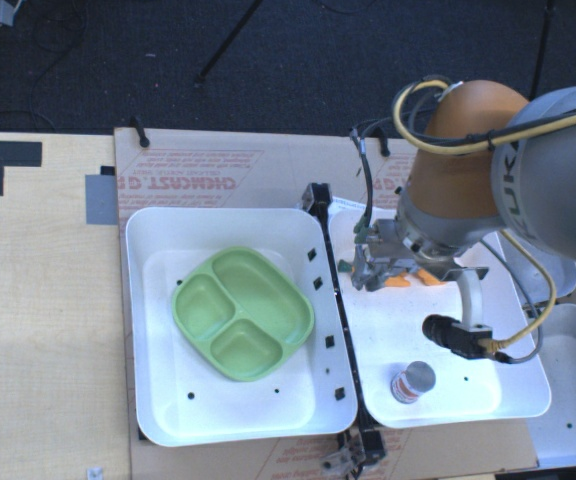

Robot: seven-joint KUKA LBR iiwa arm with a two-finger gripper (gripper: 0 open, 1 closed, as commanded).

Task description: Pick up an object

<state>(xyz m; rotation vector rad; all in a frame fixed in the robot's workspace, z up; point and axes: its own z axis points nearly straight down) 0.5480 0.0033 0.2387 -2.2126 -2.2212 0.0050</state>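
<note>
A green divided plate lies flat in the left bin. In the right bin a small can with a grey lid and a white and orange label stands near the front. An orange thing lies at the back of that bin, mostly hidden under the arm. My gripper hangs low over the right bin's back left part, just left of the orange thing. I see nothing between its fingers.
A black divider rail runs between the two bins. Brown cardboard lies under the bins, on a pale wooden bench. The arm's bulk covers the back right of the right bin.
</note>
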